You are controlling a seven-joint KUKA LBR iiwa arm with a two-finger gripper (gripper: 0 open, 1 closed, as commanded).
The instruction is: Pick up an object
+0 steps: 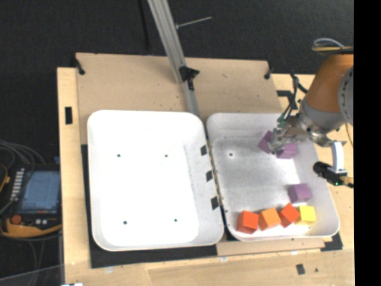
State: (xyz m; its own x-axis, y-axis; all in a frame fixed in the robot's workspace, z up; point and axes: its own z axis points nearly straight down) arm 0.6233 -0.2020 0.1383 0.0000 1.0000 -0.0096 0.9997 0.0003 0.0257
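From above, two white bins sit side by side on the bench: the left bin (101,177) and the right bin (238,130). The right bin holds seven blocks. Two purple blocks (280,145) lie touching each other near its far right side, directly under the gripper (280,137), so their outlines and long axis cannot be read. Whether the gripper is open or closed on them cannot be told. A third purple block (299,192) sits alone nearer the front, square to the bin. Along the front wall runs a row of four touching cubes: orange-red (248,221), orange (269,218), red (290,214), yellow (308,213). The middle of the right bin floor lies open.
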